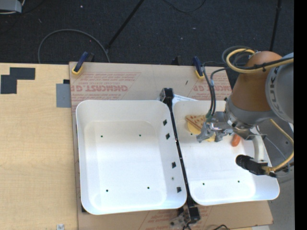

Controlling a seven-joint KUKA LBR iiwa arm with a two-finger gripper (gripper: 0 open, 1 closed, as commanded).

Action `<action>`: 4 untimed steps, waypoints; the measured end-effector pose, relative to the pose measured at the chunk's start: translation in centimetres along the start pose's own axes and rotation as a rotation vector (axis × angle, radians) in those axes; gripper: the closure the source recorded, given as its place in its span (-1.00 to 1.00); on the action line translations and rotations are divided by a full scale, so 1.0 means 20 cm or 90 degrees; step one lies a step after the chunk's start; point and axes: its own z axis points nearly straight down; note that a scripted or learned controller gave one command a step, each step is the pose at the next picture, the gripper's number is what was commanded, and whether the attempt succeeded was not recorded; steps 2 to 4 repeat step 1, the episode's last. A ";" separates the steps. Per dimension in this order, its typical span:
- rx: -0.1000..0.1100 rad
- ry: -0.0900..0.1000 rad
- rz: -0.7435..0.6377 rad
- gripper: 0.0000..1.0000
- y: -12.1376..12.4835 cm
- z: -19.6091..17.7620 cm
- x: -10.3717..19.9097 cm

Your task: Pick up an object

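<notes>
A tan, waffle-patterned flat piece lies in the right bin, near its upper left corner. A small orange object sits further right in the same bin, partly hidden under the arm. My gripper hangs low over the right bin, just right of and below the tan piece, close to its edge. Whether it touches the piece is unclear. The grey arm with its orange band comes in from the right and covers the bin's upper right part.
The left bin stands beside the right one, with a black divider strip where their rims meet. Both rest on a cardboard sheet held by clamps at the back. A wooden bench top extends to the left.
</notes>
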 end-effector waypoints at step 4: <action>0.003 0.001 -0.002 1.00 0.13 0.02 0.53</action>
